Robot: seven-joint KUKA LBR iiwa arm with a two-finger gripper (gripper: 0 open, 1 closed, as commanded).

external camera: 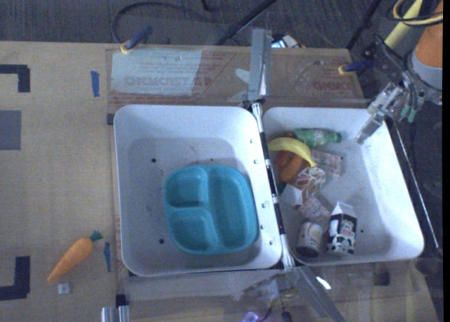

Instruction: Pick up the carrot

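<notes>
A: Two white bins sit side by side mid-frame. We see the left bin [133,138] w/ a blue divided tray [209,208] lying flat in it, three compartments, nothing on the tray.

B: And the carrot [70,258]?

A: It's outside both bins, lower left of the frame, lying on the bare wooden bench [49,173]. Orange body, green top pointing up-right toward the left bin's lower-left corner. It's near that corner but not touching the bin wall. A short strip of blue tape [107,256] lies just beside it, btwn carrot and bin.

B: Gripper?

A: The gripper [370,129] is at the upper right of the frame, over the top right corner of the right bin [394,187]. The arm [425,53] comes in from the right edge. Well apart from the carrot; both bins lie btwn them. We see nothing held in it. Whether the tool is spread or clenched, we can't tell; too blurry and small.

B: What's in the right bin?

A: A cluster along its left side: a green bottle [316,136] lying at the top, a yellow banana [293,148] just below it, an orange fruit-like thing [290,166] touching the banana. Lower down, a small can [308,237] and a cow-print milk carton [343,228] side by side. A few crumpled packets in the middle, we can't make them out.
</notes>
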